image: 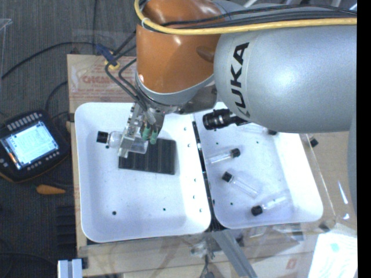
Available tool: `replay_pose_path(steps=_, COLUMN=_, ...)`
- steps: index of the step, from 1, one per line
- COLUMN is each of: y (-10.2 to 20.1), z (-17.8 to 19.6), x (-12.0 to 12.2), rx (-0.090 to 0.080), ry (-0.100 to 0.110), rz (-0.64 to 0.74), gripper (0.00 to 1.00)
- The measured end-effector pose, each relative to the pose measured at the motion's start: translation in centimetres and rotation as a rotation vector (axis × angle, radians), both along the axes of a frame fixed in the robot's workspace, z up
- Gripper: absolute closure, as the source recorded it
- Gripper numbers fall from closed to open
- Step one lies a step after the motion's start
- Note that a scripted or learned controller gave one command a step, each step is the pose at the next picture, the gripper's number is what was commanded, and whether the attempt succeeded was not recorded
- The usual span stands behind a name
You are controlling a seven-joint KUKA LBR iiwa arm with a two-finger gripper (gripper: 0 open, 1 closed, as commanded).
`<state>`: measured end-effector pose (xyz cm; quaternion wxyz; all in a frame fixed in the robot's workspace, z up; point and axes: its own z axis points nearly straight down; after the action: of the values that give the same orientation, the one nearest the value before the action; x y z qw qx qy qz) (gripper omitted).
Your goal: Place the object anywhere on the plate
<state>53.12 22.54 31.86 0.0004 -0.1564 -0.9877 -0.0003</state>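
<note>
Black ribbed plastic, a flat dark slab, is what passes for the plate [152,157] here; it lies in the left bin [98,213], nearer that bin's back edge than its front and a little toward the wall it shares with the right bin [301,201]. From where I stand the grey arm [290,57] reaches across both bins, its orange band above the wrist, and the claw [134,146] hangs down right over the plate's back-left corner.

A clear vial with a black cap [116,139] sits at the claw's tip. Its long axis runs roughly along the bin's back edge, cap end pointing toward the left wall, body end tucked in under the claw. The fingers look to be clamped around the clear body, though the glass is hard to read against the white bin and I would not swear to it. The vial seems to overhang the plate's left edge, its cap out over bare bin floor.

So the thing that matters, to my eye: the plate lies just to the right of and toward the front from the vial, directly beneath the claw's inner side. A small shift toward the shared wall before letting go would likely put the whole vial over the slab.

Three more capped vials [243,181] lie scattered in the right bin, well apart from all this.
</note>
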Motion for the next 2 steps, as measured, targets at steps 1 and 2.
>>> replay_pose_path(steps=1, y=0.69, z=4.04, x=-3.41, rx=0.001, ry=-0.003, rz=0.358, gripper=1.00)
replay_pose_path(steps=2, y=0.70, z=4.04, x=-3.42, rx=0.001, ry=-0.003, rz=0.358, gripper=0.00)
